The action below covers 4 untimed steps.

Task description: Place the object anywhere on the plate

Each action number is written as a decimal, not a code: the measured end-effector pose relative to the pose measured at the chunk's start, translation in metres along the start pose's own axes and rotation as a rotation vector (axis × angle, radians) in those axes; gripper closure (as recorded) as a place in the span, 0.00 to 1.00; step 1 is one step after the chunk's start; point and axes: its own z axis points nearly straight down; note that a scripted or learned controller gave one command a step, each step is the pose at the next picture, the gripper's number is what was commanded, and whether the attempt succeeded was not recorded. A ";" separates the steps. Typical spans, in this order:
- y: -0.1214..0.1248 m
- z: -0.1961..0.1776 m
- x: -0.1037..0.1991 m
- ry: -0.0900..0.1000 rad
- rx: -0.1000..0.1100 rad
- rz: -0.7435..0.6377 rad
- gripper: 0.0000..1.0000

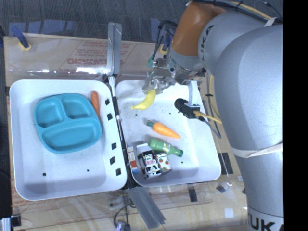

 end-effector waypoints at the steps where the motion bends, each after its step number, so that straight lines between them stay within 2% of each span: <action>1: -0.011 -0.010 0.110 0.000 -0.003 -0.030 1.00; 2: -0.063 -0.003 0.217 -0.002 0.002 0.022 1.00; 3: -0.063 -0.003 0.217 -0.002 0.001 0.023 0.00; 4: -0.082 0.037 0.187 -0.002 0.001 0.049 0.00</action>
